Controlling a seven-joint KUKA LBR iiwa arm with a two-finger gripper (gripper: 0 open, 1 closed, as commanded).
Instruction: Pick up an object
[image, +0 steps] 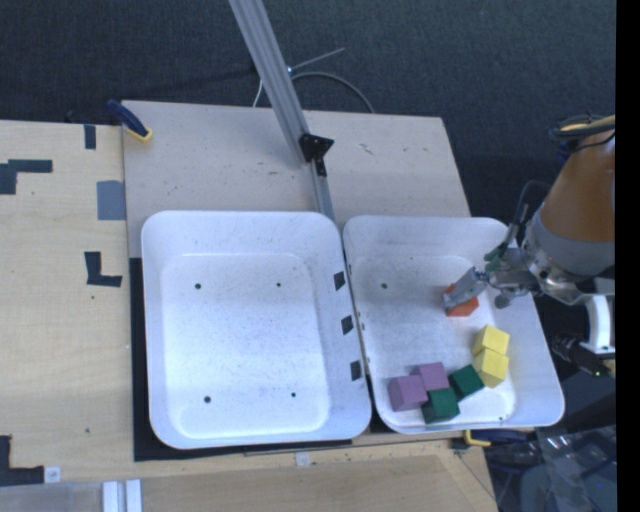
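Note:
My gripper (463, 291) reaches in from the right and sits low over the middle of the right bin (400, 250). A small orange-red block (462, 308) lies directly under its tip, touching or nearly touching it; whether it is gripped is unclear. Toward the bin's front right lie two yellow blocks (491, 340) (492, 368). Beside them sit two green blocks (465, 381) (440, 404) and two purple blocks (432, 375) (406, 391).
The left bin (240, 325) stands beside the right one, their rims meeting at the centre. A slanted metal pole (280, 85) with a black clamp runs down from the top. A blue and yellow clamp (130, 118) lies at the back left of the bench.

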